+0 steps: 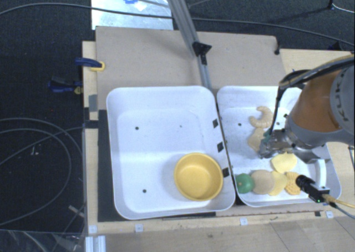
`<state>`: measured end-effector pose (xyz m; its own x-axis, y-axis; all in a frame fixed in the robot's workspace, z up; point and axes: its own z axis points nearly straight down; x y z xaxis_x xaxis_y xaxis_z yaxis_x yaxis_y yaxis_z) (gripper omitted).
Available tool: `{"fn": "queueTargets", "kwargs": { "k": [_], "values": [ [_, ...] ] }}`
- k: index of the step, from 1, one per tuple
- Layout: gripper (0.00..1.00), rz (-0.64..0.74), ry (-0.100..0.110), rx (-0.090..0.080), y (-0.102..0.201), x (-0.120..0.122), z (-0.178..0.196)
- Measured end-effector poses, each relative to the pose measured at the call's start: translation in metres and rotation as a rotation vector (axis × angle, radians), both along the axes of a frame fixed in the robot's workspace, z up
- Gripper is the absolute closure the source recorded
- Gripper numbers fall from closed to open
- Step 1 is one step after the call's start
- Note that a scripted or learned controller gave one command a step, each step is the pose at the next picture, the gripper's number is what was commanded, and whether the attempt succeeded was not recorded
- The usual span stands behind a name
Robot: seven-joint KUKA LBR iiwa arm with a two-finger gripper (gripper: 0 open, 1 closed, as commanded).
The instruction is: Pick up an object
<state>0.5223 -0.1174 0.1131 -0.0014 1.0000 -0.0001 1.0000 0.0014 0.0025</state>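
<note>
Yellow bowl [198, 176] sits in left bin [127, 134], near front right corner. Right bin [236, 106] is next to it. Gripper [270, 148] down low in right bin, over pale food pieces [259, 129]. Can't tell if it is wide, narrow or holding. Green ball [243, 181], tan lump [262, 181], yellow chips [284, 163] lie right of bowl, near front edge of right bin.

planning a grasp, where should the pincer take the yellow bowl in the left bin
Probably by the rim of the yellow bowl, from straight above, one finger inside and one outside. It sits upright, mouth open; its far-left rim looks best, since the near-right side crowds the left bin wall.
</note>
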Motion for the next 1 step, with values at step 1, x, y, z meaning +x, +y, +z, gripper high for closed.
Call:
{"fn": "queueTargets", "kwargs": {
  "k": [1],
  "values": [
    [1.0, 0.005, -0.004, -0.001, 0.0082, 0.0059, 0.0483]
  ]
}}
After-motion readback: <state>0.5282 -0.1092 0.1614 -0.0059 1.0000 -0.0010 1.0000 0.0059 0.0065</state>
